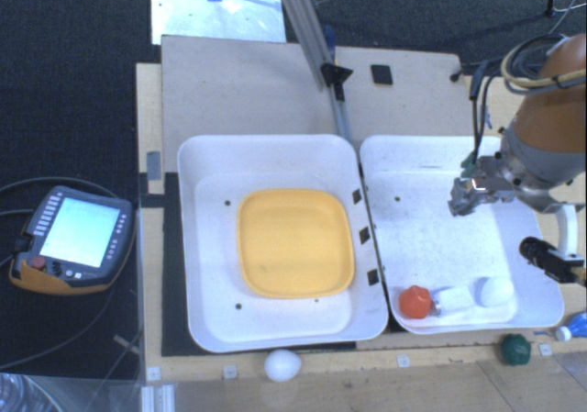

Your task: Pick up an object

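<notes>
Two bins sat side by side; the hand, its grip unreadable, hovered over the right bin, needing descent toward the orange ball.

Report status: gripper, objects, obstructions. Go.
Gripper above right bin, holding nothing visible. Orange ball and white pieces at bin's near edge. Path looks clear.

A single fixed camera looks down at a slant from well above the bench, taking in both the left bin and right bin, with the gripper at the frame's right.
</notes>
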Robot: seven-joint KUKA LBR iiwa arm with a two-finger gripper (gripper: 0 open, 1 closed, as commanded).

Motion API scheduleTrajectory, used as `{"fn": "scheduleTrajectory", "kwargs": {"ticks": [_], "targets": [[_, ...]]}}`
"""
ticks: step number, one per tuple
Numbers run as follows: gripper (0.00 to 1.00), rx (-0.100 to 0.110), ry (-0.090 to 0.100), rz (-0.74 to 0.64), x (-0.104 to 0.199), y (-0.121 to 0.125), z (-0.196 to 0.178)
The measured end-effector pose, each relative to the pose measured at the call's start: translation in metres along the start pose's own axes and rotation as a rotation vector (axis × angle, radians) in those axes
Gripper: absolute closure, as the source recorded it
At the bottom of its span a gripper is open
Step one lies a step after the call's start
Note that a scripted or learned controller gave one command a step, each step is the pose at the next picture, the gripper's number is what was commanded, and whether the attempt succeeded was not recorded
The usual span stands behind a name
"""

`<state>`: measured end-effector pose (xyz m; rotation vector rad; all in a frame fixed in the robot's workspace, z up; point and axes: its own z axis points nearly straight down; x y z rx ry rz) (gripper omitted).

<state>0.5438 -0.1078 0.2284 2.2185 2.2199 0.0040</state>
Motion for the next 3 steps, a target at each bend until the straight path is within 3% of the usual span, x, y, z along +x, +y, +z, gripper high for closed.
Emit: {"fn": "scheduleTrajectory", "kwargs": {"ticks": [3], "targets": [[1.0,0.003,0.002,-0.005,0.162,0.01,-0.018]]}}
